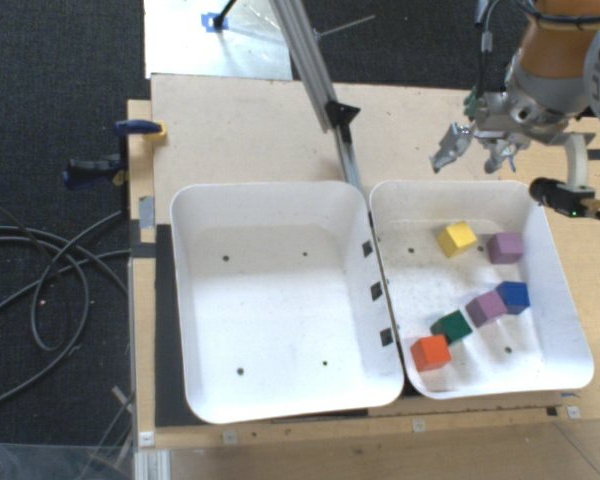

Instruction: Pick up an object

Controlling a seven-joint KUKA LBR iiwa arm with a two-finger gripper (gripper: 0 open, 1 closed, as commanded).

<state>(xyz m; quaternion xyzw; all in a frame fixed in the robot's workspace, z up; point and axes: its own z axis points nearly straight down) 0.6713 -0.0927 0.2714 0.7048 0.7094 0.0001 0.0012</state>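
Camera view is showing my two-finger gripper (475, 153) hanging spread and holding nothing above the right shallow white plastic bin (562, 298), so I am judging the lone yellow wooden cube (457, 237) the cleanest descent, with pale bench board (240, 133) and dark carpet (50, 68) surrounding.
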